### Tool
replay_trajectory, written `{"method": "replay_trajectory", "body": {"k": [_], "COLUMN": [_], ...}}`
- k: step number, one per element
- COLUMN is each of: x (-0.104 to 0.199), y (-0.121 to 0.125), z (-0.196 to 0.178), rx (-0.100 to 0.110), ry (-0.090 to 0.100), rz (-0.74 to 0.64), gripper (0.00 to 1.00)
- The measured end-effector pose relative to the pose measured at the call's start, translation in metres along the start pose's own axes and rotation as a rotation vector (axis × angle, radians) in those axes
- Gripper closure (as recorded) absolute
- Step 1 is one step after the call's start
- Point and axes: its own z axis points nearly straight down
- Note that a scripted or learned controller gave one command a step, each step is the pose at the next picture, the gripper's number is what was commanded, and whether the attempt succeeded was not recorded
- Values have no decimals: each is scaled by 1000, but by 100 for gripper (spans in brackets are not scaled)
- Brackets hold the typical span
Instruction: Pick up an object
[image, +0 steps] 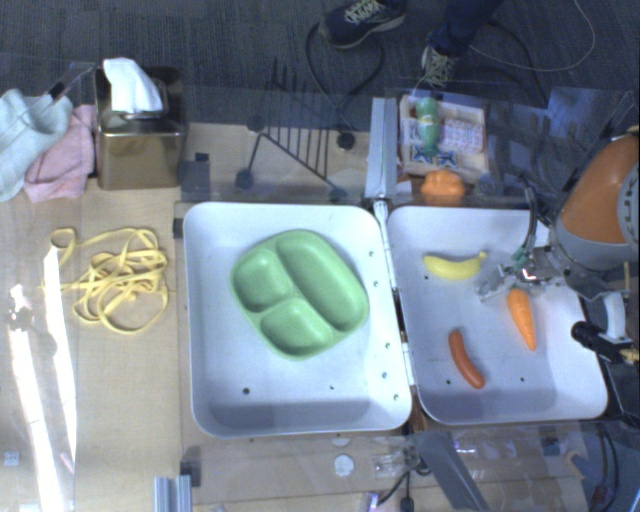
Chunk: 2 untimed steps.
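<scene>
The right bin (590, 395) holds three candidates for the pick: a yellow banana (452, 266) near its far edge, an orange carrot (521, 315) lying lengthwise toward the arm's side, and a red sausage (466, 358) lower down, well apart from both. The left bin (215, 400) carries a green divided plate (298, 292), which is too broad and flat to be a sensible target.

The gripper (512, 272) hangs over the right bin between the banana's right tip and the carrot's upper end, close to both. At this angle the arm (600, 205) and wrist clutter crowd the view, and whether the fingers are spread or closed cannot be told; nothing can be seen between them.

The step in hand looks like settling on one object and lining up over it. The carrot appears the nearest choice. To take it well, the fingers should straddle it across its narrow width, somewhere around its thicker upper half, rather than along its length, where a taper would let it slip out. The approach wants to come straight down so that the banana just beside it is not nudged. A firm close before lifting, and a slow rise, would guard against the smooth toy rolling free, and the bin wall on the arm's side leaves little room for a sideways correction
</scene>
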Motion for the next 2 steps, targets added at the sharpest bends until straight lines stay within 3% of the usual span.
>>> {"method": "replay_trajectory", "body": {"k": [1, 2], "x": [0, 10], "y": [1, -35], "z": [-11, -2], "rx": [-4, -2], "ry": [-2, -6], "rz": [-4, -399], "gripper": [100, 100]}}
